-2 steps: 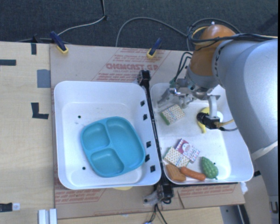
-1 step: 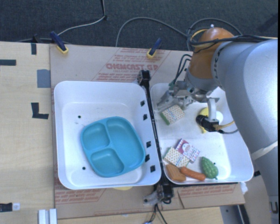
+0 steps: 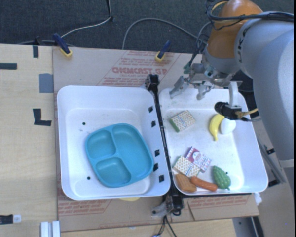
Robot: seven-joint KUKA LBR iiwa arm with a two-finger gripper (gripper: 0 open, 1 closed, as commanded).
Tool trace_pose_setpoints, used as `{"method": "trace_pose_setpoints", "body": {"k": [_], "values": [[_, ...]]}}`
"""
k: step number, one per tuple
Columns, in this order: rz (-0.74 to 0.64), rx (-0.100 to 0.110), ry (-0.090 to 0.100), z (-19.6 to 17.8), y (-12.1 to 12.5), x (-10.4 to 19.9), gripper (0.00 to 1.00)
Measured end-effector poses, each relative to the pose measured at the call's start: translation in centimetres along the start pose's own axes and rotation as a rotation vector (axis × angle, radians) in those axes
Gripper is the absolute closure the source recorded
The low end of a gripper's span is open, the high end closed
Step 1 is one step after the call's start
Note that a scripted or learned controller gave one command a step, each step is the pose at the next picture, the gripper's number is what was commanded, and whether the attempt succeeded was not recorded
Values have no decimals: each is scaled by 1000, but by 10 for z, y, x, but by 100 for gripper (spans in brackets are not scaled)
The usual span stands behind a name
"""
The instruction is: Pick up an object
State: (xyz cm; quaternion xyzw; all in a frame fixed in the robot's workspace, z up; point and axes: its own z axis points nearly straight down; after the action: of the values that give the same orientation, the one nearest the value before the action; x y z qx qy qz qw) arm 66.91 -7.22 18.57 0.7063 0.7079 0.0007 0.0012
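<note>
I see the gripper [image 3: 190, 89] spread wide, empty, over the right bin's [image 3: 246, 177] back edge — I'd descend squarely onto the sandwich block [image 3: 182, 120] (nearest).

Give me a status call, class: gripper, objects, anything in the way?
Gripper open, nothing between fingers, over right bin's far edge. Banana, carrot, small box all lying in bin. Nothing blocking them.

My view is evenly and brightly lit from above. The two white bins [image 3: 69, 132] wash out to near glare at their rims, and soft shadows sit under the blue tray [image 3: 119, 154]. My grey arm [image 3: 271, 48] at two o'clock looms slightly soft. Detail is grainy, and small items blur at five o'clock.
</note>
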Motion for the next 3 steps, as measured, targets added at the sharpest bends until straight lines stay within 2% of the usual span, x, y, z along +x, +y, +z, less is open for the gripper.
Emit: {"method": "trace_pose_setpoints", "body": {"k": [1, 2, 3], "values": [[2, 1, -1, -94, 0, -43, 0], [3, 6, -1, -8, -7, -126, 0], [2, 7, 1, 87, -53, -134, 0]]}}
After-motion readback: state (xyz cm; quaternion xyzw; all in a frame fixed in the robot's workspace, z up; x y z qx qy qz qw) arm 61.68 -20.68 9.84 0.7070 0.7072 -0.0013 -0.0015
